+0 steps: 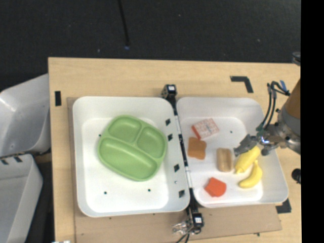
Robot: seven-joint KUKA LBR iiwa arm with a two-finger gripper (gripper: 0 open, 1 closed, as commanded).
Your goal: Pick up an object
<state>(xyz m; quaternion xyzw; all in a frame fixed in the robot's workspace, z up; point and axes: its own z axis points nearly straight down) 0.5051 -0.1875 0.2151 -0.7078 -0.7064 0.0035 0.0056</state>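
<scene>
- The bench [116, 75] is pale wood and fills the middle of the frame, bearing two shallow white bins side by side.
- The left bin [83, 186] holds a green divided plate [132, 147], lying flat near the bin's centre.
- The right bin [238, 108] holds five small things, all in its lower and middle part.
- A small pink and white box [205, 128] lies toward the upper middle of that bin.
- Just below it sits an orange-brown block [197, 148], and to the right of that a tan bread-like piece [224, 159], the two apart.
- A red piece [216, 187] lies near the bin's lower edge, apart from the others.
- A yellow banana [250, 168] lies at the right of the bin, just beside the tan piece.
- The arm [291, 110] reaches in from the right edge of the frame, and its gripper [251, 147] sits low over the upper end of the banana, seemingly touching it.
- Whether the gripper is clenched on the banana or released cannot be told from this view.
</scene>
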